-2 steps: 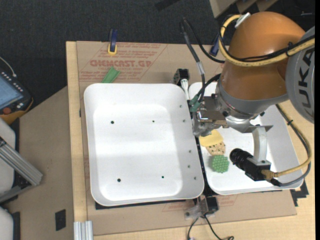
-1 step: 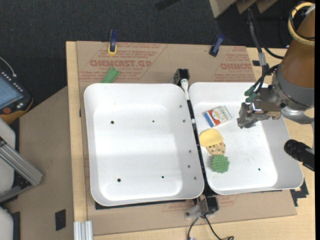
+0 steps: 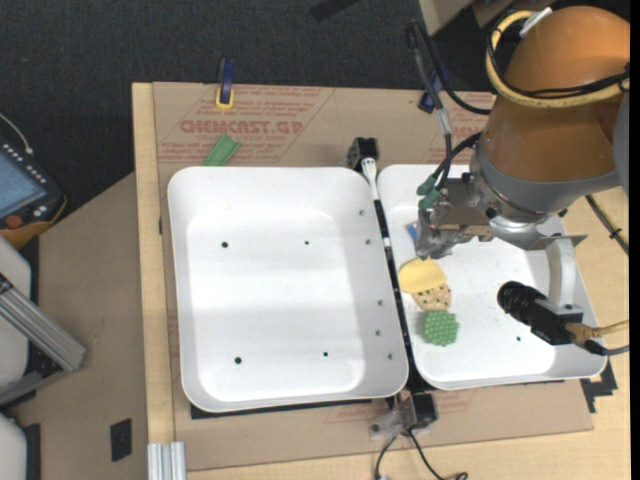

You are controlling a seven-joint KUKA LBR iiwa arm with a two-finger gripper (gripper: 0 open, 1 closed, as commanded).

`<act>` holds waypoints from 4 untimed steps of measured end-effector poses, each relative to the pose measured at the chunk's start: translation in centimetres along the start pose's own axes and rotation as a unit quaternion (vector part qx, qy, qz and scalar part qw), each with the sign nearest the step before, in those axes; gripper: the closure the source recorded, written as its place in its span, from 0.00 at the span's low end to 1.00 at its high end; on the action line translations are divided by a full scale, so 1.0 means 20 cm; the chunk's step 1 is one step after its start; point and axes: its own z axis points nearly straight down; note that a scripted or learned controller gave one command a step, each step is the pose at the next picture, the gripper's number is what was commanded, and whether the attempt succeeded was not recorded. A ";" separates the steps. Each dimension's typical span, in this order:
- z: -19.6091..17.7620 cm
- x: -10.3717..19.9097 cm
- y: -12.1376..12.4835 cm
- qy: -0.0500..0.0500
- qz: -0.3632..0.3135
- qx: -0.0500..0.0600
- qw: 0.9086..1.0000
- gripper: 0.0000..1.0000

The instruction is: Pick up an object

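End effector (image 3: 437, 241) hangs low over the right bin (image 3: 490, 360), near its left wall; its own body covers the tip, so I cannot tell whether it is open or closed. Nearest the camera in that bin lies a green ball (image 3: 438, 328), touching the yellow block (image 3: 424, 283) just behind it; the block's far edge sits right under the end effector. The left bin (image 3: 280, 298) stands beside it, wall to wall. Both rest on cardboard (image 3: 300, 128) with red lettering, laid on a tan table (image 3: 105, 298). Farther back, a green strip (image 3: 221, 150) lies on the cardboard and a clip (image 3: 226, 86) grips its far edge. Beyond is dark floor (image 3: 100, 28). A screen (image 3: 18, 183) is cut off at the left. The arm (image 3: 560, 98) hides the right bin's far corner.
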 end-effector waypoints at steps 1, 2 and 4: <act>-0.03 -0.02 0.24 -0.001 0.002 -0.004 1.000 1.00; 0.13 -0.24 0.07 -0.001 0.005 0.002 1.000 1.00; 0.08 -0.08 -0.05 0.000 0.004 0.000 1.000 1.00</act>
